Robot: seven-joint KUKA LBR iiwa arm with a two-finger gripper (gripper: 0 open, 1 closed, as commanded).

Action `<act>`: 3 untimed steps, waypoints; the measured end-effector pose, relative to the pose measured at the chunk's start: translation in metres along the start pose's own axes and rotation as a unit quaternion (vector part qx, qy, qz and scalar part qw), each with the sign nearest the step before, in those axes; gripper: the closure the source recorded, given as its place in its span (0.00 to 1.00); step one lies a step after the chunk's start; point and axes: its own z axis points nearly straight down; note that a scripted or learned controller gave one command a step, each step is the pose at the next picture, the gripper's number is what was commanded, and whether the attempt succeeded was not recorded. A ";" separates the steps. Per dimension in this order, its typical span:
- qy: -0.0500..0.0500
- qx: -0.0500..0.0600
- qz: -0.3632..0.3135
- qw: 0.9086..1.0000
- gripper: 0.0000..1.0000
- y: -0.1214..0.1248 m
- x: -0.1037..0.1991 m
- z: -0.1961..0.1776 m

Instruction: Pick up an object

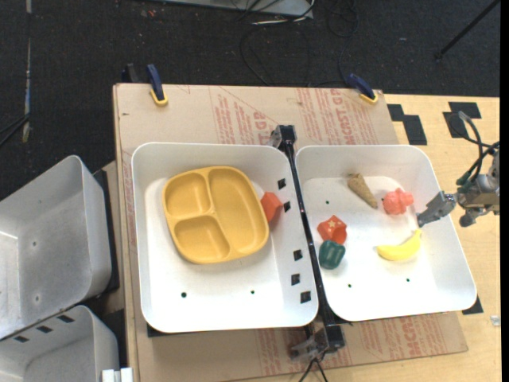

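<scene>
Nearest us sit the two bins, side by side: the left bin (pixel 159 293) and the right bin (pixel 429 297). We see nothing in their front strips.

Going back into the right bin, we meet a green pepper (pixel 332 254) close to the divider, with a red pepper (pixel 332 229) touching it just behind. A banana (pixel 400 247) lies well to their right. Further back are a pink toy (pixel 397 202) and a tan wedge (pixel 363 189) lying apart from it. In the left bin a yellow tray (pixel 216 213) takes the middle, with an orange block (pixel 271 206) tucked against its right side.

Our gripper (pixel 436 209) reaches in over the right rim, near the banana and the pink toy but touching neither. It holds nothing; whether it is spread or closed we cannot tell.

We judge this to be the approach step, with no pick made yet. Any of these objects would do, and the banana and pink toy lie closest. Next we would need to centre over one of them, descend and close on it.
</scene>
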 end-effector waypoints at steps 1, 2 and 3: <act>0.001 0.002 0.001 1.000 0.00 -0.005 0.004 0.045; 0.001 0.002 0.002 1.000 0.00 -0.011 -0.003 0.093; 0.002 0.002 0.001 1.000 0.00 -0.013 0.005 0.155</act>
